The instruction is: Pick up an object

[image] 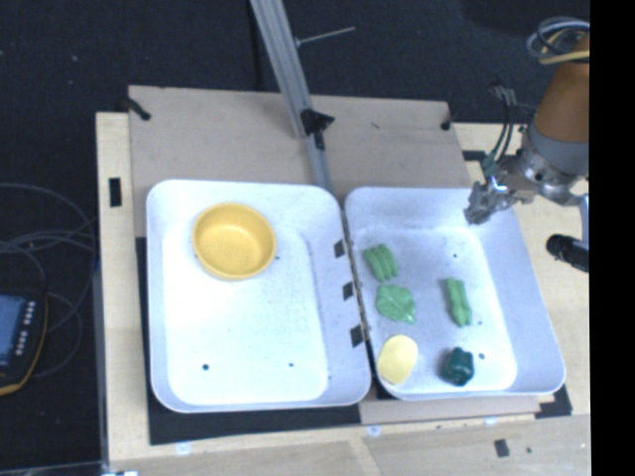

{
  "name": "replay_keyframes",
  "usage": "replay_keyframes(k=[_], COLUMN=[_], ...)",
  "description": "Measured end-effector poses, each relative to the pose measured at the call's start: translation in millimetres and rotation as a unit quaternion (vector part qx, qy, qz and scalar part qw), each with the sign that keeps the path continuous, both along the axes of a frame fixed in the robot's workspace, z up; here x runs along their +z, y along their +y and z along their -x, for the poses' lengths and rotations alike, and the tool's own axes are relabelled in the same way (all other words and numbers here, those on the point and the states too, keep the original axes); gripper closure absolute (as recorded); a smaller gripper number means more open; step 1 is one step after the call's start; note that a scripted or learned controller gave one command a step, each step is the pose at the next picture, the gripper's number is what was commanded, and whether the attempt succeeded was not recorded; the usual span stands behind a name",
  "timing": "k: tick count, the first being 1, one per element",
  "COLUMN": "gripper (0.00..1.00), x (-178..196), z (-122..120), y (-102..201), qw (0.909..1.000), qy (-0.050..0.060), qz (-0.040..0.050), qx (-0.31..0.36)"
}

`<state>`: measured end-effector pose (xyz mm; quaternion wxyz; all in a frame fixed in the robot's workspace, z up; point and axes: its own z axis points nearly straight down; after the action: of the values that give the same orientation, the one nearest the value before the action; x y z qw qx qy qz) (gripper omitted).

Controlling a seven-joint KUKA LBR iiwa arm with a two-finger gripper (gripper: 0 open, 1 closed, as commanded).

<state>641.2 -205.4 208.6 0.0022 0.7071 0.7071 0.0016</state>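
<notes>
While the arm hangs over the far right corner of the right bin (496,266), nothing has been lifted yet — the task looks barely begun. The gripper (483,206) sits above the bin's upper rim, well apart from every piece, and whether it is released or clenched I cannot tell from here. All candidates lie loose on the bin floor: a ridged green piece (380,262), a leafy green one (396,303), a long green one (456,301), a yellow lump (398,358) and a dark green one (457,366). A yellow bowl (234,240) rests in the left bin (248,365). Choosing, descending and closing all remain.
</notes>
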Motion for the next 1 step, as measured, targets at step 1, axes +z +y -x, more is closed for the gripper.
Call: replay_keyframes(k=[1], gripper=[1.0], x=[1.3], z=[12.4], y=[54.8], qw=[1.0], qy=[0.002], qz=[-0.0005], qx=[0.001])
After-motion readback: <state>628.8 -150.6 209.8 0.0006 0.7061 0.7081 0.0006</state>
